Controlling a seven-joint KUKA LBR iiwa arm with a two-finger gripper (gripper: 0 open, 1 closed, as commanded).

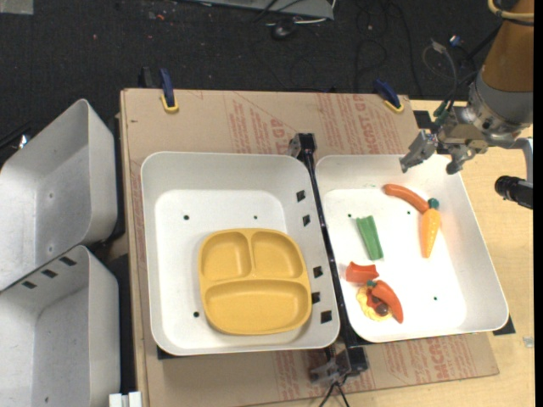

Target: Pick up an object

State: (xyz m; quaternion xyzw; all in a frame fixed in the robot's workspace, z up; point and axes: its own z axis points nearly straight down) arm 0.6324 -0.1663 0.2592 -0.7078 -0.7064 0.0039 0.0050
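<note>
1. From my remote station, on the overhead camera view, I see the grey arm with its orange band (515,53) reaching in at the upper right, above the far right corner of the bench.
2. The two-finger gripper (435,156) hangs over the upper rim of the right shallow white bin (484,270). Its two dark fingers (415,155) stand spread apart, released, with nothing between them.
3. Candidate objects all lie on the floor of the right bin. An orange-red toy sausage (405,197) lies slantwise near the top, just below the gripper and apart from it.
4. An orange toy carrot with a green tip (430,230) lies just beside the sausage's right end; I cannot tell whether they touch.
5. A green rectangular stick (369,236) lies left of the carrot, near the bin's middle.
6. A small red toy piece (361,271) lies below the stick, and close beneath it sits a red and yellow toy cluster (380,301).
7. The left shallow white bin (161,227) holds a yellow three-compartment plastic tray (253,281), lying flat toward the near side.
8. Both bins rest side by side on a brown cardboard sheet (237,117).
</note>
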